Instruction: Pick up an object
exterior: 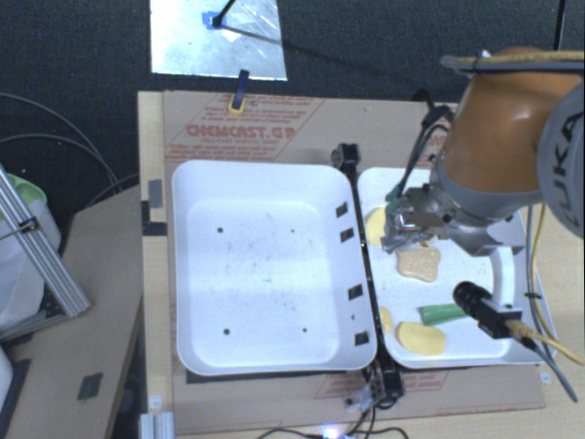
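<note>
While you look down on the tabletop (pixel 110 245), its largest load is the pair of shallow white bins on a brown board (pixel 247 126) printed with red lettering. Your left bin (pixel 265 263) shows a bare floor marked with a few dark specks. Your right bin (pixel 448 346) sits touching it along a black divider with clips. Over that right bin you see the arm (pixel 512 126), grey with a broad orange band, reaching in from the right and covering much of the bin's upper half. Below the band, the hand (pixel 402 231) hangs low near the bin's left wall; you cannot tell how it is set. Just below it lies a pale tan, cookie-like piece (pixel 420 263), close to the hand and not visibly gripped. A yellow piece (pixel 375 225) peeks out just left of the hand. Nearer the front edge you find a yellow lump (pixel 420 338), with a green piece (pixel 441 314) just above it, beside a black cylinder on the arm's cabling.
</note>
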`<state>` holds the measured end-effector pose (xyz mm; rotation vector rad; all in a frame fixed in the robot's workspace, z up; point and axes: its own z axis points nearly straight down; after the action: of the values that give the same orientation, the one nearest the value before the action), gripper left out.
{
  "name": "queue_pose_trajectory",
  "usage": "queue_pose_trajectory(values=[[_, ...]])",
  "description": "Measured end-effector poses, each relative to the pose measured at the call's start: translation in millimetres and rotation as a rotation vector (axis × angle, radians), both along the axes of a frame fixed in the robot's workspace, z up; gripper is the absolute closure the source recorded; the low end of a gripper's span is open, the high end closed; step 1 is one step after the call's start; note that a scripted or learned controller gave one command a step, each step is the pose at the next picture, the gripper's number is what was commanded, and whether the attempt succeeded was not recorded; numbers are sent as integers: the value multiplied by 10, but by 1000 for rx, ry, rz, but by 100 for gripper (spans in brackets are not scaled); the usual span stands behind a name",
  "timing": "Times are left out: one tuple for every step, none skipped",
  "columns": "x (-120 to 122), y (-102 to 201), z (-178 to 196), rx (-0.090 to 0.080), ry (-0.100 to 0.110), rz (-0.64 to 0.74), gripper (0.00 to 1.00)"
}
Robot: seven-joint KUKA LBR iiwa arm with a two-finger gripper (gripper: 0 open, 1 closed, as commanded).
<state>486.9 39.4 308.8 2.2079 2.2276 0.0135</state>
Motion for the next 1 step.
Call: queue_pose_trajectory(values=[[2,463,709,-1,3,-2,100]])
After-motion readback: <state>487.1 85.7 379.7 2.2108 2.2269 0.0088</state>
